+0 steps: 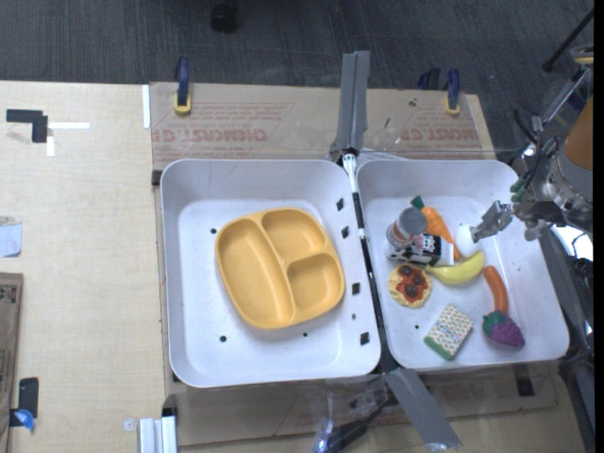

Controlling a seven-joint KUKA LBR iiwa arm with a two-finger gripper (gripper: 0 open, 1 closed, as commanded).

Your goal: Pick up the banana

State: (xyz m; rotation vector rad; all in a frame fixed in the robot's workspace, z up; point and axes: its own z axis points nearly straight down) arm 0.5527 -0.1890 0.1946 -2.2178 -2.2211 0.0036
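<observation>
The yellow banana (460, 269) lies curved on the floor of the right bin (547, 343), near its middle. It touches a small black-and-white pack (424, 246) on its left and a white piece (465, 237) above it. My gripper (511, 225) hangs over the right part of that bin, up and to the right of the banana and apart from it. Its fingers are spread open with nothing between them.
Around the banana lie a carrot (436, 223), a grey can (410, 223), a round pizza toy (411, 285), a cracker (448, 331), an orange sausage (496, 289) and purple grapes (505, 331). The left bin (179, 253) holds a yellow divided plate (280, 266).
</observation>
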